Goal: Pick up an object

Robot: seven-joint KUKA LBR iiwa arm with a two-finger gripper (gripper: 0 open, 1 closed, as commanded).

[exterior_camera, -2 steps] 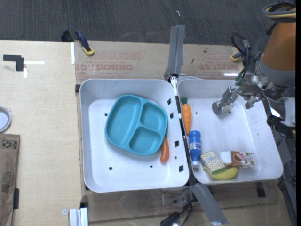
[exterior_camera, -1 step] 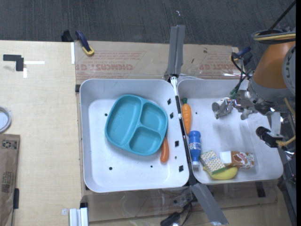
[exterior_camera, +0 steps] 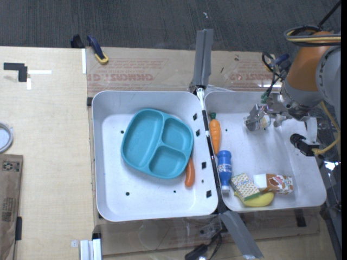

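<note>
Camera view. The desk (exterior_camera: pixel 43 123) carries two shallow white bins side by side. The left bin (exterior_camera: pixel 108 199) holds a blue divided plate (exterior_camera: pixel 157 143), lying flat near the bin's centre. A small orange sausage-shaped item (exterior_camera: pixel 189 174) lies just beside the plate's lower right edge, touching or nearly touching it.

The right bin (exterior_camera: pixel 303 194) holds several objects. A toy carrot (exterior_camera: pixel 215 135) lies along the left wall, green top pointing to the far side. Just below it, also along the left wall, lies a blue bottle (exterior_camera: pixel 224 168) with a white cap. In the near corner sit a small patterned packet (exterior_camera: pixel 244 185), a banana (exterior_camera: pixel 258 199) touching that packet, and a red-and-white carton (exterior_camera: pixel 278 183) just beside both.

The arm (exterior_camera: pixel 309 69) enters from the right, orange band uppermost. Its hand (exterior_camera: pixel 259 119) is over the far part of the right bin, well apart from the carrot, the bottle and the near-corner group. Whether the hand is spread or pressed together cannot be told; nothing can be seen held in it. All candidate objects lie on the bin floors.
</note>
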